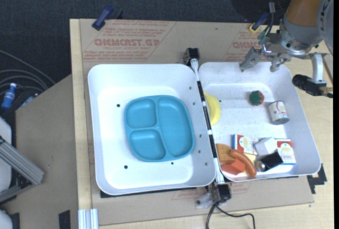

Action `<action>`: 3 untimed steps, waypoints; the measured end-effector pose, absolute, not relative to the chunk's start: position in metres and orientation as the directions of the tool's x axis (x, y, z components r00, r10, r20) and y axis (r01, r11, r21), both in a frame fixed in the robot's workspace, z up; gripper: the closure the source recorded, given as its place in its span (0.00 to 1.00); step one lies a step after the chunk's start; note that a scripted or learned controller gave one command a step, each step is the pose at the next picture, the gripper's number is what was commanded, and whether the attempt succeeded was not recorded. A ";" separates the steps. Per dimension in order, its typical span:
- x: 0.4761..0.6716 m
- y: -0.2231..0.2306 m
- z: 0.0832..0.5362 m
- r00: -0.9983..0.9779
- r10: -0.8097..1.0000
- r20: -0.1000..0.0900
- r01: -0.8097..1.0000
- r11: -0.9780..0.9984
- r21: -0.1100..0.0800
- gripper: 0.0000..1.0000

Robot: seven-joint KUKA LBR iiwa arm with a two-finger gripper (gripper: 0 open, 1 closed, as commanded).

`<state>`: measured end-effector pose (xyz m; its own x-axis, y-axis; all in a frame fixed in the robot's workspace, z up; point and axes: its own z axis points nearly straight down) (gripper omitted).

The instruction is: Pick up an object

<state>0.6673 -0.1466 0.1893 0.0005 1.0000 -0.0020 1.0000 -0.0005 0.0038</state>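
Note:
My gripper (261, 61) hangs over the far rim of the right bin (302, 116), its two fingers spread apart with nothing between them. Below it in the bin lie a small green and red ball (257, 97) and a little tin can (277, 112) on its side. A yellow object (214, 107) rests against the bin's left wall. At the near end sit an orange-red bowl (239, 166), a white and red carton (243, 143), a second carton (286, 150) and a black block (270, 161).
The left bin (106, 132) holds a blue divided plate (159, 127). A black divider (204, 116) runs between the bins. A blue clip (103, 18) lies on the cardboard behind the left bin. Cables sit off the bench at left.

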 end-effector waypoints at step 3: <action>0.568 -0.093 0.095 0.002 1.000 -0.002 1.000 -0.002 0.002 1.00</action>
